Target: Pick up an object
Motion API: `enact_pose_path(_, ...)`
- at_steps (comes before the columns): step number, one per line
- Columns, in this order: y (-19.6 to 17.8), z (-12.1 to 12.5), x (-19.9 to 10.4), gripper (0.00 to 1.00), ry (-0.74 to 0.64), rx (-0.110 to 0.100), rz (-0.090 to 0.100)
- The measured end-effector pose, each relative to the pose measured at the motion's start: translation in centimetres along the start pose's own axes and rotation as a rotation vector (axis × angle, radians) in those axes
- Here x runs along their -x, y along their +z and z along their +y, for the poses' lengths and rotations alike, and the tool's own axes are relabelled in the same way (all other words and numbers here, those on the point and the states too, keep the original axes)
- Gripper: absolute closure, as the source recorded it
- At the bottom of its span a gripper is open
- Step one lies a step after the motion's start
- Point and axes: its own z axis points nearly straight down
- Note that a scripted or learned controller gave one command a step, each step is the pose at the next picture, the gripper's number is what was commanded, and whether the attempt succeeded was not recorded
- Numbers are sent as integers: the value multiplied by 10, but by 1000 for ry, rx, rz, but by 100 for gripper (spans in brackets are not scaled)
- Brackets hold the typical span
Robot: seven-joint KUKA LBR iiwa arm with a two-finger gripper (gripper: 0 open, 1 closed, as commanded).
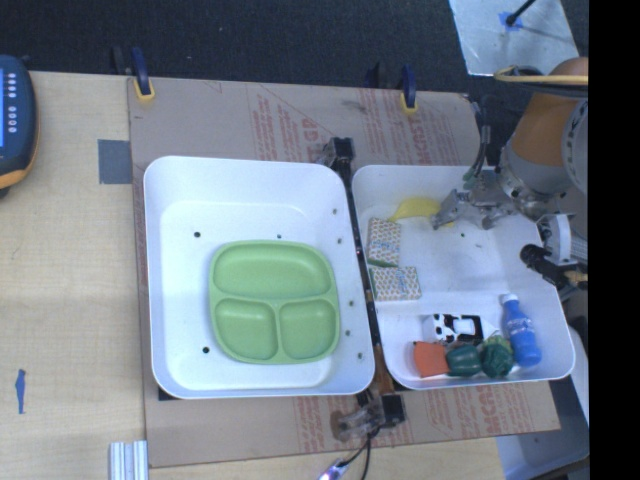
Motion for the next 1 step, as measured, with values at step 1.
enact_pose_path(1, -1, -133, 17, 0, 8, -14, 2)
